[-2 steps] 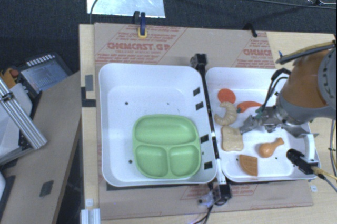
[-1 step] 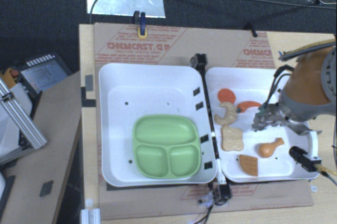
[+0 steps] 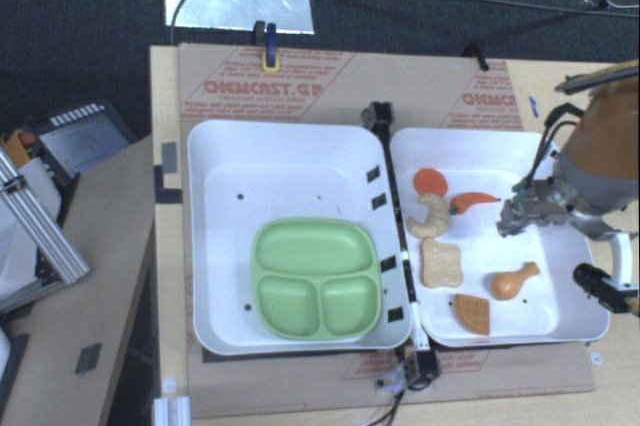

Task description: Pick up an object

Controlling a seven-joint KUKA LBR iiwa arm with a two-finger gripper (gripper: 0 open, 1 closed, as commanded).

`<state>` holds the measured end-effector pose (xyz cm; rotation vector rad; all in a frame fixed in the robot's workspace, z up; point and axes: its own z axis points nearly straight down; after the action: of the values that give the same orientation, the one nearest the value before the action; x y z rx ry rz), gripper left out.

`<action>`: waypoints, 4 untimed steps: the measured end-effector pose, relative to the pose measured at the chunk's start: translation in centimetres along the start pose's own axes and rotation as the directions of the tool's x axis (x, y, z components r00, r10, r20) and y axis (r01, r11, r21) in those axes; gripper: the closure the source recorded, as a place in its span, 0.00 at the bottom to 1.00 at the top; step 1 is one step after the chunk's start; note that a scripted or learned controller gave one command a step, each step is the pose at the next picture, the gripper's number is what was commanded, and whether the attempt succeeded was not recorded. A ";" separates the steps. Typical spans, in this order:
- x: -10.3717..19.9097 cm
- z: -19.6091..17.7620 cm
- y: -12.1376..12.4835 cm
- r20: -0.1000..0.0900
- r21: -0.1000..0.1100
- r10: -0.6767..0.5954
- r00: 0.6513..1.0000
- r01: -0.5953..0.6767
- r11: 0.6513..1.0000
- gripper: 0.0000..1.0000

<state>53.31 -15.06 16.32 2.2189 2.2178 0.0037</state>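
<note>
You see two white bins side by side on the bench. The left bin (image 3: 215, 164) holds a green divided tray (image 3: 315, 276) in its near half. The right bin (image 3: 570, 299) holds the candidate objects. A red-orange disc (image 3: 431, 181) lies toward the far left of this bin. Just beside it, a carrot-like piece (image 3: 473, 201) lies with its long axis roughly left to right; its thin end points right, toward the gripper. A pale curved piece (image 3: 432, 216) sits below the disc, and a pale flat biscuit shape (image 3: 441, 263) lies nearer you. An orange drumstick-like piece (image 3: 513, 281) has its long axis on a slant, narrow end up and to the right. An orange wedge (image 3: 473, 314) lies near the front wall.

The gripper (image 3: 522, 212) hangs over the right bin, near the carrot-like piece's tip. You cannot tell how its jaws stand; the view is too blurred there. The arm (image 3: 605, 149) is cut off at the right.
</note>
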 end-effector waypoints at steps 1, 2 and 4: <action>0.5 -6.2 0.0 0.000 -0.002 -0.005 1.000 0.005 1.000 1.00; 0.5 -9.5 0.2 0.000 0.000 -0.004 1.000 0.004 1.000 1.00; 12.2 -8.8 1.1 -0.003 0.003 -0.011 1.000 0.011 1.000 1.00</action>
<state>54.34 -2.81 25.10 2.2094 2.2332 0.0045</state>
